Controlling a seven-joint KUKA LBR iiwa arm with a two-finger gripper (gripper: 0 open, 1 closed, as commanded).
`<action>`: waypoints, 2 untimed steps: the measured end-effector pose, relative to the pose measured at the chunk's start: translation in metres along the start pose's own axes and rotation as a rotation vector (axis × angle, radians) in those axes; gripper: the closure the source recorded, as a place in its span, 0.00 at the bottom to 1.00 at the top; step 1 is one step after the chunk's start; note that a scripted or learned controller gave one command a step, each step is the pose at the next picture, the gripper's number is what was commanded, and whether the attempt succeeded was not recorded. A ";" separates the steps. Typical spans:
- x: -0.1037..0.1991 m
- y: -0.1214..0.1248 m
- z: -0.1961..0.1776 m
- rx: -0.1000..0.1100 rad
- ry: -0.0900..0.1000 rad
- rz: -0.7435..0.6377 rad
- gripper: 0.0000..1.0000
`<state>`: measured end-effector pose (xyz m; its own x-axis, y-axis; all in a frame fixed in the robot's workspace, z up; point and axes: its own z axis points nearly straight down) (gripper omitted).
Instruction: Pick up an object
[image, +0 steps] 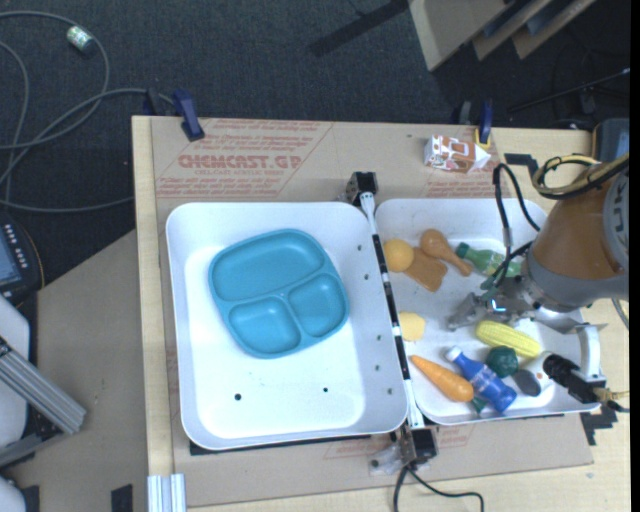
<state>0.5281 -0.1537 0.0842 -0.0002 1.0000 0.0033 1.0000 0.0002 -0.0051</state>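
My gripper (478, 308) hangs low over the middle of the right bin (440, 214), on the grey arm with its orange band (580, 240) coming in from the right. Just right of and below it lies a yellow corn cob (510, 337). A brown drumstick-shaped toy (440, 250), an orange ball (399, 255) and a green toy (482, 258) lie at the bin's far side. A carrot (440, 376), a blue bottle (484, 378), a dark green piece (502, 360) and a small yellow piece (411, 325) lie nearer the front. I see nothing held.
The left bin (195, 330) holds a blue divided plate (278, 292). A small red and white box (452, 152) sits on the bench behind the right bin. A black clamp (362, 184) joins the bins at the back.
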 end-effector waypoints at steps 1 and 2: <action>0.008 -0.034 0.000 -0.002 -0.001 0.001 0.00; 0.057 0.027 -0.004 -0.010 -0.003 -0.007 0.00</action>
<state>0.5548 -0.0970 0.0887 -0.0071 1.0000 0.0004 1.0000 0.0071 0.0047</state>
